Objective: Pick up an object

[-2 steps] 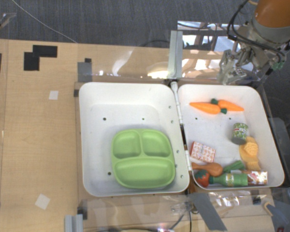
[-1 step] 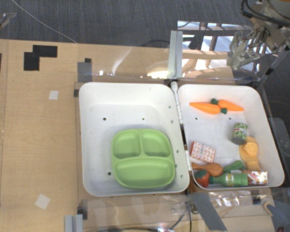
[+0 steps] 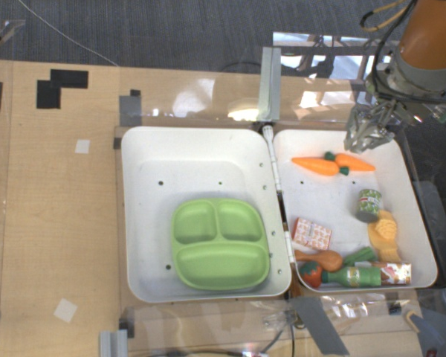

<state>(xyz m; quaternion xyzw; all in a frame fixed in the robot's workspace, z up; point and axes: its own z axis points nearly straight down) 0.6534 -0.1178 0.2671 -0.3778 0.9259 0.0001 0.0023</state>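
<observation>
Nearest you, along the near wall of the right bin (image 3: pixel 424 222), lay a crowded row: a green bottle (image 3: pixel 357 276) on its side, a red-and-white packet (image 3: pixel 394 273) touching its right end, a tomato-like piece (image 3: pixel 311 274) at its left end and a brown drumstick-shaped toy (image 3: pixel 321 259) just behind. You had a small patterned box (image 3: pixel 311 233) beyond those, a yellow piece (image 3: pixel 385 233) by the right wall and a small can (image 3: pixel 369 204) just behind it. Two carrots (image 3: pixel 333 165) lay end to end near the far wall, which looked to be your target. Your gripper (image 3: pixel 366 140) hung just above their right end, close to the far right corner; I could not tell whether the claw was spread or closed, and nothing showed between its tips. The left bin (image 3: pixel 145 162) held a green divided plate (image 3: pixel 220 244). You risked clipping the bin wall on descent, or pinching the tapered carrot tip so that it slipped out or rolled aside.
</observation>
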